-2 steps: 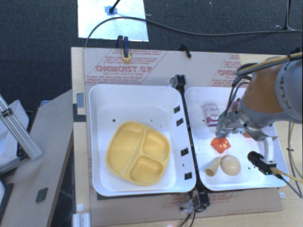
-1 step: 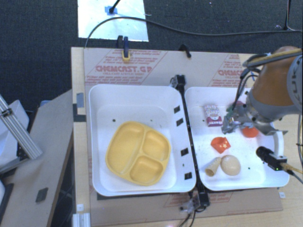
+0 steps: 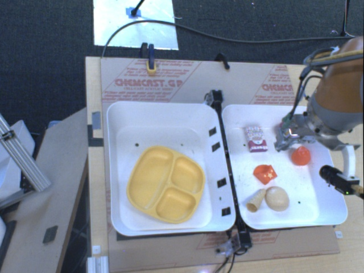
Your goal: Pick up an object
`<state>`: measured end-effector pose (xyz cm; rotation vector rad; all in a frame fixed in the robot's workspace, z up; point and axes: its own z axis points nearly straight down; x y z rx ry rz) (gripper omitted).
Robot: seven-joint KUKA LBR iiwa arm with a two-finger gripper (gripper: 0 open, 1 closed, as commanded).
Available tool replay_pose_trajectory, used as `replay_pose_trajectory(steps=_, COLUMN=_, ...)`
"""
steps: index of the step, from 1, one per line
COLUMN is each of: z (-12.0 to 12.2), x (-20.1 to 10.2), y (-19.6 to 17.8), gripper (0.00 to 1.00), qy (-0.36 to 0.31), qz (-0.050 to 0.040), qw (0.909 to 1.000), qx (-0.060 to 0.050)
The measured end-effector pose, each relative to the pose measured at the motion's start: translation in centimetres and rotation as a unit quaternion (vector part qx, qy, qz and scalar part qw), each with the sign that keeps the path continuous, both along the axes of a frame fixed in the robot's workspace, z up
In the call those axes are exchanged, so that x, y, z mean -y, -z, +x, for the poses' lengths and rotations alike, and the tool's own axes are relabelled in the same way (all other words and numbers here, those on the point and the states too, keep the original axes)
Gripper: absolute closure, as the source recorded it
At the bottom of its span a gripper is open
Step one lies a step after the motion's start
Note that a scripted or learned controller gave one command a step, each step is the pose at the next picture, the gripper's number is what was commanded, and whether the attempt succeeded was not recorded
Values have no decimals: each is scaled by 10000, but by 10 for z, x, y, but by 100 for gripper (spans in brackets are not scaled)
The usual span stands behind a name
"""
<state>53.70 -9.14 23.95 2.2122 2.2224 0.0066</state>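
Observation:
In the right bin [image 3: 318, 212] lie a red-and-white carton [image 3: 256, 139], an orange-red ball [image 3: 301, 156], a flat red-orange piece [image 3: 264, 173], a beige egg-shaped thing [image 3: 277, 198] and a tan cone [image 3: 255, 200] touching it. My gripper [image 3: 286, 138] hangs over the bin's upper right part, between the carton and the ball, just up and left of the ball. Nothing shows between its fingers. The arm's grey body and orange band cover the bin's far right corner.
The left bin [image 3: 122, 152] holds a yellow tray [image 3: 166, 183] with three compartments. A black divider with clips [image 3: 223, 164] runs between the bins. A black part [image 3: 335, 178] sticks over the right bin's right rim. Cables cross the bench behind.

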Motion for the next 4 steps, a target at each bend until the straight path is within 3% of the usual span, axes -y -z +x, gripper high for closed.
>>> replay_pose_trajectory(steps=2, z=-11, x=-100, y=20, gripper=100, qy=-25, qz=17, qw=10000, qx=-29)
replay_pose_trajectory(steps=4, z=-18, x=-192, y=12, gripper=100, qy=-25, qz=16, qw=10000, qx=-28)
